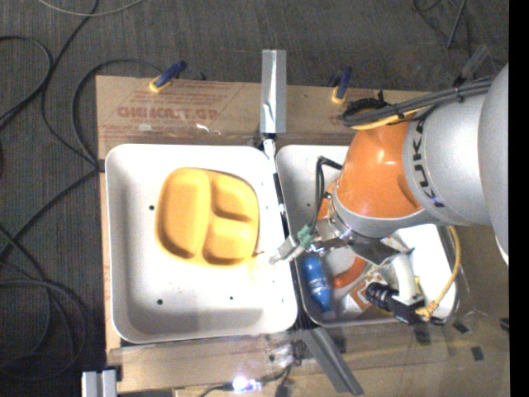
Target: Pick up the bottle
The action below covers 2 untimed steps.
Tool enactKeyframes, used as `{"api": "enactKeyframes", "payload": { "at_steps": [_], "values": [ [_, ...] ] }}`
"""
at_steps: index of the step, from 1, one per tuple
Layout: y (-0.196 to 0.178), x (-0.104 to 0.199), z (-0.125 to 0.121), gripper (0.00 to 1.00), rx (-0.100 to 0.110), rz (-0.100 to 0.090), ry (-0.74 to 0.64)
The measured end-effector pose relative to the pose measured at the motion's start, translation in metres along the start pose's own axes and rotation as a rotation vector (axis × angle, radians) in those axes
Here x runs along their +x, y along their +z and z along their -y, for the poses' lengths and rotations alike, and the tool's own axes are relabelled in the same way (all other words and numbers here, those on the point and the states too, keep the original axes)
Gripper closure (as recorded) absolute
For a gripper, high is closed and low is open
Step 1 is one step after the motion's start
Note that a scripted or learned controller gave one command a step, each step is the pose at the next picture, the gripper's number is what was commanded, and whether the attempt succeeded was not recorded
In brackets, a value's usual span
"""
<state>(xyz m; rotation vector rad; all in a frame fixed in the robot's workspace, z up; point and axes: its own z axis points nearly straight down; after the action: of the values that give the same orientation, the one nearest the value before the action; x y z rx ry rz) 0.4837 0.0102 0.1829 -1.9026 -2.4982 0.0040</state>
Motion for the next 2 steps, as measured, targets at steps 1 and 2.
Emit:
{"api": "enactKeyframes", "payload": {
  "at_steps": [1, 2],
  "values": [
    [0.0, -0.052, 0.015, 0.0, 0.0, 0.0, -0.007],
    [0.094, -0.12, 0.03, 0.0, -0.011, 0.003, -0.156]
  ]
}}
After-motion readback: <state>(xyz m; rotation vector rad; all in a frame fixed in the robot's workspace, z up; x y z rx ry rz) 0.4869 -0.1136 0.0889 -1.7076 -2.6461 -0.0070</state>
